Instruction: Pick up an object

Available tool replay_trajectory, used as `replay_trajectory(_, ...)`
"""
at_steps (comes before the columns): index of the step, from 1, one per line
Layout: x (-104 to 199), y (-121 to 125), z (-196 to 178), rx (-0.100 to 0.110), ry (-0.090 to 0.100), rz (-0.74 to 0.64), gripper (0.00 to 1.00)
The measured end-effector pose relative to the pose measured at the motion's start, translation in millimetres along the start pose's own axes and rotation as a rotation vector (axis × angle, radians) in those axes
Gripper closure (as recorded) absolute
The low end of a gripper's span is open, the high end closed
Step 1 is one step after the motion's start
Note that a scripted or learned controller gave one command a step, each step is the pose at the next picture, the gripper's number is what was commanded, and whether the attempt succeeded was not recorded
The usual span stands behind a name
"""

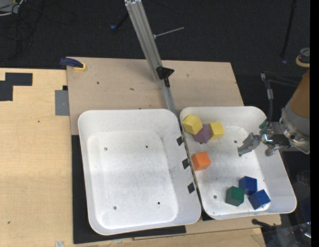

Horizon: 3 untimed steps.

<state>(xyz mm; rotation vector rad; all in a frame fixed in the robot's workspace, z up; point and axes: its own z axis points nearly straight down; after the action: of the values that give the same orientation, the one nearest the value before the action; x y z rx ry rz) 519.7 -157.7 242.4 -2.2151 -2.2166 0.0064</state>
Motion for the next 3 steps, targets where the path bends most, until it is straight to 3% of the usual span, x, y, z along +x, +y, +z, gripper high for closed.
replay_trajectory(1,-1,1,-2,-0.006,-0.002,0.003,0.0)
replay_trajectory(3,6,-1,104,0.0,0.0,0.003,0.0)
